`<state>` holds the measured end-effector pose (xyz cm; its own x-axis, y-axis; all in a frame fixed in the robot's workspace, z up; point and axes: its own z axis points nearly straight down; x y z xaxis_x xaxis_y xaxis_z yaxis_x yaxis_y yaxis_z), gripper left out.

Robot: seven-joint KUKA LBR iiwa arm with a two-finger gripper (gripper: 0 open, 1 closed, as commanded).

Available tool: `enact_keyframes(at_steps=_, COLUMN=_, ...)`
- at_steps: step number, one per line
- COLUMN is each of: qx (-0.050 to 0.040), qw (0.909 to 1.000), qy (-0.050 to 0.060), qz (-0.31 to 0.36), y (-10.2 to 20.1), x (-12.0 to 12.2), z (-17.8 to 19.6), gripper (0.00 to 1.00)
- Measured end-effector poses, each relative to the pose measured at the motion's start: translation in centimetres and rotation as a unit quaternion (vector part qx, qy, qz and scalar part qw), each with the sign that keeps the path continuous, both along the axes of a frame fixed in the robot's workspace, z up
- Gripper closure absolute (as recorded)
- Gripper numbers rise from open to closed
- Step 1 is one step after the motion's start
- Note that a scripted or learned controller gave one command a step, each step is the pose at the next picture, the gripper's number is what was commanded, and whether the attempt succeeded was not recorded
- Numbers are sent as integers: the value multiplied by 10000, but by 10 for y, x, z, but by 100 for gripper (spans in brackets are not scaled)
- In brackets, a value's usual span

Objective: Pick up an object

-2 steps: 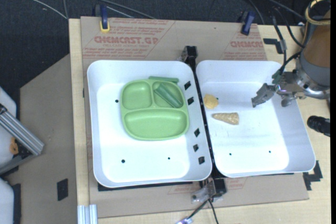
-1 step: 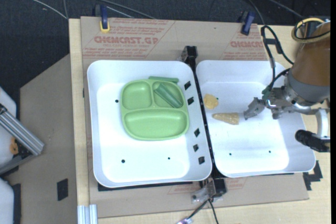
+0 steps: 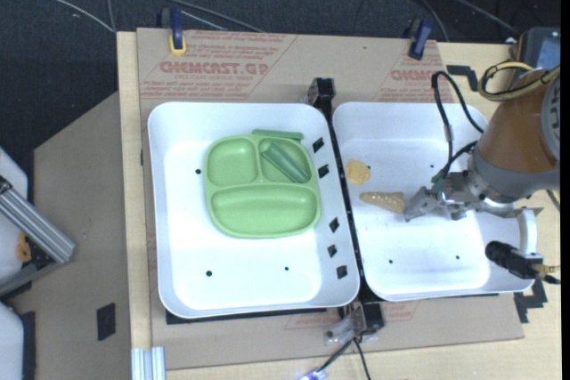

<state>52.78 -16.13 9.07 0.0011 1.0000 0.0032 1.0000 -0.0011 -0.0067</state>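
The arm [image 3: 521, 138] reaches in from the right and bends down into the right bin [image 3: 392, 267], putting its gripper [image 3: 426, 202] low over the bin floor, just right of a small tan cone-shaped object [image 3: 381, 200], perhaps a toy ice-cream cone. The gripper's tips point left toward the cone's wide end, so the cone looks like the chosen target, but whether the gripper is open or closed cannot be told from this slant, and nothing is seen held in it. A small round yellowish piece [image 3: 357, 171] lies a little farther back and left of the cone, close to the bin's left wall. The left bin [image 3: 178, 271] holds a green divided plate [image 3: 262, 187] lying flat, with a darker green piece [image 3: 287, 160] in its far right compartment; these lie well apart from the gripper. Both bins sit side by side on the desk [image 3: 223, 49], presumably so objects can be moved between them.
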Motion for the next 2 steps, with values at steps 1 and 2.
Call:
enact_keyframes(at_steps=1, qx=-4, qw=10000, qy=-16, qz=5, y=1, x=0, z=-6, gripper=0)
enact_keyframes(at_steps=2, qx=-4, qw=10000, qy=-29, qz=2, y=0, x=1, z=5, gripper=100)
